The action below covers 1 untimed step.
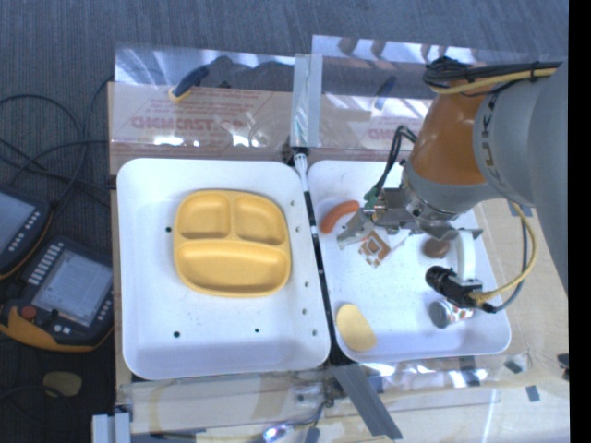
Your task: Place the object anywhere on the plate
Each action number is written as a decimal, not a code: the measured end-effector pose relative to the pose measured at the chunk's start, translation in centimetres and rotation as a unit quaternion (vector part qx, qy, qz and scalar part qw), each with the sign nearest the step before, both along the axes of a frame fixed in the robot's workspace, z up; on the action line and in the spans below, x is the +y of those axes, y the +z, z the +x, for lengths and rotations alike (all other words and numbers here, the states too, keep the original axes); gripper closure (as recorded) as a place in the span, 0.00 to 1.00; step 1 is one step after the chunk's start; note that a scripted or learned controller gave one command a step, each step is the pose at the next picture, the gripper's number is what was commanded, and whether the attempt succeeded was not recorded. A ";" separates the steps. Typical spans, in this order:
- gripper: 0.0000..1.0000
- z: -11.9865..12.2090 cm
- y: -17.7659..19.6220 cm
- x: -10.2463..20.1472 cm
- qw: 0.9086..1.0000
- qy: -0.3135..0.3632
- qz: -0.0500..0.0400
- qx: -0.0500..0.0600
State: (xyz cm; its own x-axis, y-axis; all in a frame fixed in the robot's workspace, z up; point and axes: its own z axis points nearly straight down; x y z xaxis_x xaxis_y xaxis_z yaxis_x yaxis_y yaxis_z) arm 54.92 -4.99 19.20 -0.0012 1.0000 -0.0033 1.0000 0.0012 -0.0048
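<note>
Yellow chip [355,328] lies nearest; tool [369,233] hovers over patterned piece [374,247], its grip perhaps unreadable; plate [232,241] apart.

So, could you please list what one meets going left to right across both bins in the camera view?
Yellow plate → orange sausage-shaped piece → pale yellow oval piece → pincer → brown round piece.

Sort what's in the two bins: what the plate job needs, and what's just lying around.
For the job: yellow plate in the left bin; pincer low over the right bin.

Lying about, right bin: orange sausage-shaped piece, pale yellow oval piece, brown round piece.
</note>
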 end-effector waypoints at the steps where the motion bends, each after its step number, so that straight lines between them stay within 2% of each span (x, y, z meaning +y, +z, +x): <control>1: 1.00 3.5 -2.5 7.7 1.000 -0.006 -0.004 -0.013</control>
